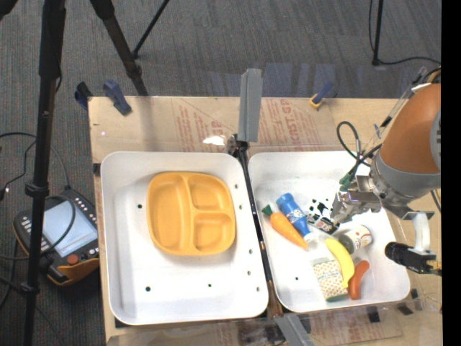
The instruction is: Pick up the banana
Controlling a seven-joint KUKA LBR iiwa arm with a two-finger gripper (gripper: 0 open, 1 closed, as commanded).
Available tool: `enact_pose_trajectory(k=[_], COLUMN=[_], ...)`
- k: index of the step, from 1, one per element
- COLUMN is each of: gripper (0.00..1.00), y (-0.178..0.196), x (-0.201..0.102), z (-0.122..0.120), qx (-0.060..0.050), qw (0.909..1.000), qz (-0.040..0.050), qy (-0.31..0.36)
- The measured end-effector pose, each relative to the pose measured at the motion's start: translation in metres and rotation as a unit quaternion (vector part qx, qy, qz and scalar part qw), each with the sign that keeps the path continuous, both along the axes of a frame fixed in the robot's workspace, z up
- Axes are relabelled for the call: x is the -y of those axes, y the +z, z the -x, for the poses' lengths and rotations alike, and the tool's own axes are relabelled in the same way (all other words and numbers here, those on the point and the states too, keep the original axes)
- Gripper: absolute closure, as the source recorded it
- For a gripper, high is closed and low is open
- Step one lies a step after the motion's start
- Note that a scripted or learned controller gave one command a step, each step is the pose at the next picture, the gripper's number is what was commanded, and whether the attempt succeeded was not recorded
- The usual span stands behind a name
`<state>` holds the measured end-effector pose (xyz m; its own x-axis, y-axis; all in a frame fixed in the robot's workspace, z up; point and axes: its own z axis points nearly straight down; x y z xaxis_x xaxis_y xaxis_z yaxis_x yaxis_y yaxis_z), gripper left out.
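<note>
The banana [341, 259] lies just below the end effector [336, 215]

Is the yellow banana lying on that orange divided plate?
No. The yellow banana lies in the right white bin, while the orange divided plate sits in the left white bin.

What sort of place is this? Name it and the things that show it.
Probably a robotics lab test bench: a robot arm reaches over two white bins of toy food, tripod legs stand on grey carpet, and a control pendant lies on the floor.
</note>
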<state>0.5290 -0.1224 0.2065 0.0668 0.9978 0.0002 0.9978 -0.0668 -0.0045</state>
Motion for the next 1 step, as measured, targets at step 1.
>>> enact_pose_trajectory(k=[1], gripper=[0.0], y=[-0.0001], x=[0.0001], z=[0.0001], qx=[0.0], qw=[1.0], qz=[-0.0001], qy=[0.0])
